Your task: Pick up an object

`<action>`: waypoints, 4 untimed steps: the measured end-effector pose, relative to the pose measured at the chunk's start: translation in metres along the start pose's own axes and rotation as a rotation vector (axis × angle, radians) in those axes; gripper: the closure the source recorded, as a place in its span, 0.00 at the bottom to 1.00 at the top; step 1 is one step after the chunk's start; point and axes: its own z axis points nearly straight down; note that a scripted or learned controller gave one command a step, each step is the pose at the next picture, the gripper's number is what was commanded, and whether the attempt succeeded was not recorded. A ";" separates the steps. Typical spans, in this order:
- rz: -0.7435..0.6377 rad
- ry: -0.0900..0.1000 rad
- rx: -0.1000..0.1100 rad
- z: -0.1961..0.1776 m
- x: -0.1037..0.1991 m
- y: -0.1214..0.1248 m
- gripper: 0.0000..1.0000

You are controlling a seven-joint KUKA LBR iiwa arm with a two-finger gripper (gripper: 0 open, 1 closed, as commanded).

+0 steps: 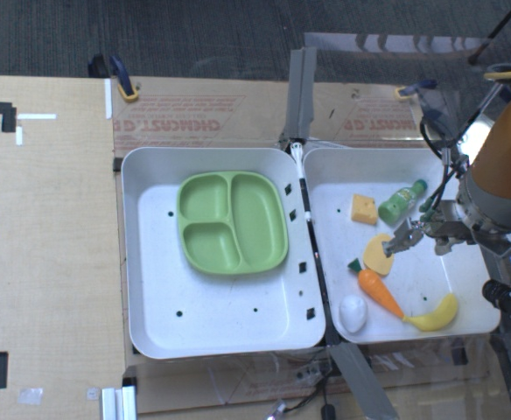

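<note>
The right bin (465, 169) holds several toy foods. A tan round disc (376, 257) lies near its middle, with an orange carrot (380, 290) just below it. There is also a yellow cheese block (363, 208), a green bottle (402, 201), a white egg (353, 312) and a banana (437, 314). My gripper (394, 242) reaches in from the right, low over the bin. Its tip is at the disc's upper right edge, just below the bottle. Nothing is visibly held.
The left bin (150, 261) holds a green divided plate (234, 222). A raised divider (306, 226) separates the two bins. The arm's orange band (505, 160) and cables hang over the right bin's right side.
</note>
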 end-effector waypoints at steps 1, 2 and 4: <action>-0.025 0.000 -0.003 0.134 0.001 -0.007 0.00; -0.019 0.000 -0.002 0.125 0.000 -0.007 1.00; 0.094 -0.002 -0.003 0.034 0.086 0.028 1.00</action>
